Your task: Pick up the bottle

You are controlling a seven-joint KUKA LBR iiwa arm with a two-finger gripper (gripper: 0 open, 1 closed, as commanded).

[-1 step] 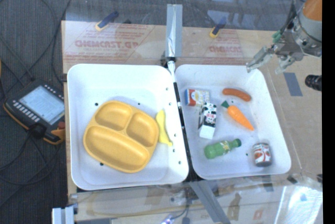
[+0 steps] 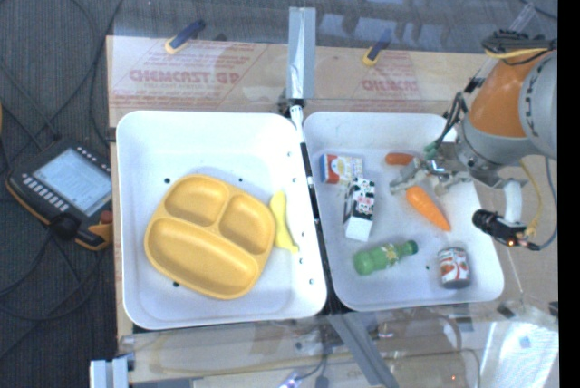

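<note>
A green bottle (image 2: pixel 383 256) lies on its side near the front of the right bin (image 2: pixel 337 282), its cap end pointing right. My gripper (image 2: pixel 426 175) hovers over the back right part of that bin, up and to the right of the bottle, just above an orange carrot (image 2: pixel 428 207). Its fingers spread apart with nothing between them. The arm's orange band shows at the right edge.
The right bin also holds a small orange-and-white carton (image 2: pixel 342 168), a black-and-white milk carton (image 2: pixel 361 205), a small orange piece (image 2: pixel 398 159) and a can (image 2: pixel 452 266). In the left bin (image 2: pixel 145 132) sit a yellow divided tray (image 2: pixel 210 234) and a yellow banana-like item (image 2: pixel 282 221).
</note>
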